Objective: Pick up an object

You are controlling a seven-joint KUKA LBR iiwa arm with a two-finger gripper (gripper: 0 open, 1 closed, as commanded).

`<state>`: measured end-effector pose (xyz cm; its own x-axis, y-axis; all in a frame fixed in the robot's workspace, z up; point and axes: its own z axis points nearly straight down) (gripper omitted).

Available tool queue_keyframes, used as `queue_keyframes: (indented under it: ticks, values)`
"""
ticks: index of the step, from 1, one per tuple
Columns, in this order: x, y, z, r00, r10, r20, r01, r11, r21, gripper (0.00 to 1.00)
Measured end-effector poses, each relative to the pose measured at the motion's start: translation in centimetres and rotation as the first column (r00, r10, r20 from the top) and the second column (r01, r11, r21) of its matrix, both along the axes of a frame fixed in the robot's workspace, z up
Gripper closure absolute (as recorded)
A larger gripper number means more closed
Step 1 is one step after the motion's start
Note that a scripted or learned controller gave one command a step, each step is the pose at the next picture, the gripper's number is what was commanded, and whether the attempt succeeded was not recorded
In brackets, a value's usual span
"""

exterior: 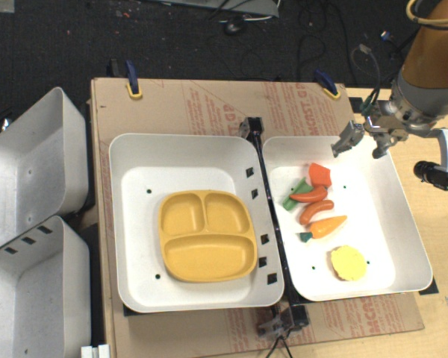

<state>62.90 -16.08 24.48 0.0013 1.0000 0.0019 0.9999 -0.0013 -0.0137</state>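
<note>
A small orange plastic carrot [327,226] lies in the right white bin [403,200], amid a red pepper [308,195], a sausage-like piece [316,210], an orange block [319,174] and a yellow round piece [348,263]. The claw [364,142] hangs over that bin's upper rim, fingers spread apart, gripping nothing. A yellow divided plate [207,236] sits in the left bin [134,222].

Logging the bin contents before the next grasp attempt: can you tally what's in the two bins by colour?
Orange or red-orange: 4 (block, chili, sausage, carrot)
Yellow: 2 (divided plate in the left bin, round piece in the right bin)
Green: 1 (small piece)
Total: 7
</note>
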Motion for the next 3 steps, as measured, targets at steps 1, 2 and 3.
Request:
queue_keyframes:
  ticks: [1, 2, 3]
  values:
    - [0.2, 0.1, 0.8, 1.0, 0.003, 0.014, -0.003, 1.0, -0.002, 0.0]
    - [-0.3, -0.5, -3.8, 1.0, 0.0, 0.008, 0.0, 1.0, -0.001, 0.0]
    - [-1.0, -1.0, -9.7, 1.0, 0.0, 0.009, 0.0, 1.0, -0.001, 0.0]
